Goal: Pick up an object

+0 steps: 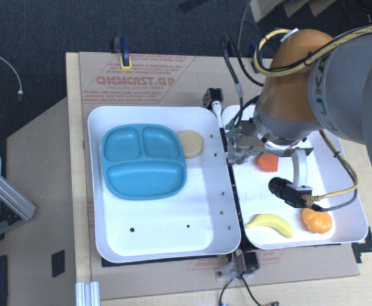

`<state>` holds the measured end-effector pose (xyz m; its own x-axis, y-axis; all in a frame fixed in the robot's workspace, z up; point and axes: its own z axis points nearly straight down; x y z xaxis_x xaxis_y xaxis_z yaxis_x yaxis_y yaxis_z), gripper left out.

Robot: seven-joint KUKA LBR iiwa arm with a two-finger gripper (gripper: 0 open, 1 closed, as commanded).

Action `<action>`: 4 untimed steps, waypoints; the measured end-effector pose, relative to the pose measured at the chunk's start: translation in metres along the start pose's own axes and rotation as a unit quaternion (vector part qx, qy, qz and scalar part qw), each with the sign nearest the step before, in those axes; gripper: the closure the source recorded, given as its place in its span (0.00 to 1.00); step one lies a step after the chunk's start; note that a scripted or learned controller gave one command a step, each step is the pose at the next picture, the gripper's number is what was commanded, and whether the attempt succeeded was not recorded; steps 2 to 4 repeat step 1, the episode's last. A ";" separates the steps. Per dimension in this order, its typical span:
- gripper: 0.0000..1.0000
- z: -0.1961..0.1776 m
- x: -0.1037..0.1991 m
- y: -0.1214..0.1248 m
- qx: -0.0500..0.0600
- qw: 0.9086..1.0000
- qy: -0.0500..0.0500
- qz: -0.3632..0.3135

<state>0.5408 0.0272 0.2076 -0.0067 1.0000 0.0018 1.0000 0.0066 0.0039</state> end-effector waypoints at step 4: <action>1.00 -0.007 0.047 0.001 0.001 1.000 0.000 0.000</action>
